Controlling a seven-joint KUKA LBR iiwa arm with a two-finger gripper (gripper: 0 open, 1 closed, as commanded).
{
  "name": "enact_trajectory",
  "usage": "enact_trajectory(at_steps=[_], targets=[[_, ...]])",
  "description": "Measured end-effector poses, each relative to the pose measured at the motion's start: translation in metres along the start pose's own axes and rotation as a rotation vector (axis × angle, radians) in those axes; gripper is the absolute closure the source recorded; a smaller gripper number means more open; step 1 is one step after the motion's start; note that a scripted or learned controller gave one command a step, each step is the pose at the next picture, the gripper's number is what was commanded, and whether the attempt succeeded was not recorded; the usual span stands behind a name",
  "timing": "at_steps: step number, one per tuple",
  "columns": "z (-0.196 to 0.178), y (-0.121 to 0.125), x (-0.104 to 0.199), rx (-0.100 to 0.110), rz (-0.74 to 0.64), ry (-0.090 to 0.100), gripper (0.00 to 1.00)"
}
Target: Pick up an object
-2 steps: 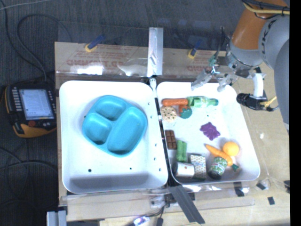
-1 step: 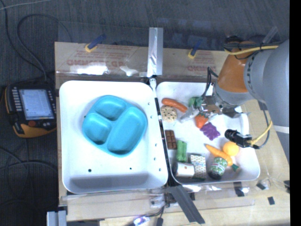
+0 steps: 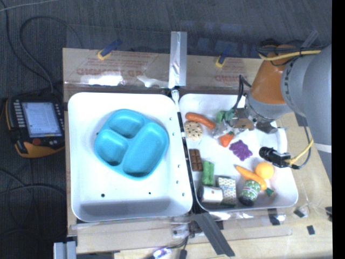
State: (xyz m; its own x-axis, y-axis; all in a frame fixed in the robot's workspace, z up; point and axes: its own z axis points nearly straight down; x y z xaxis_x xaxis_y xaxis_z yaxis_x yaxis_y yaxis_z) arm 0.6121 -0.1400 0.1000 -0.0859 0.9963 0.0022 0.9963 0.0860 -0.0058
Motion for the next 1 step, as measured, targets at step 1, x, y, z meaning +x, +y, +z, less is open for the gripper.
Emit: enact_trajectory(at_steps=[1], targets=[[-0.1253, 0.0226, 0.0483, -0.001, 0.009, -0.003, 1.00]])
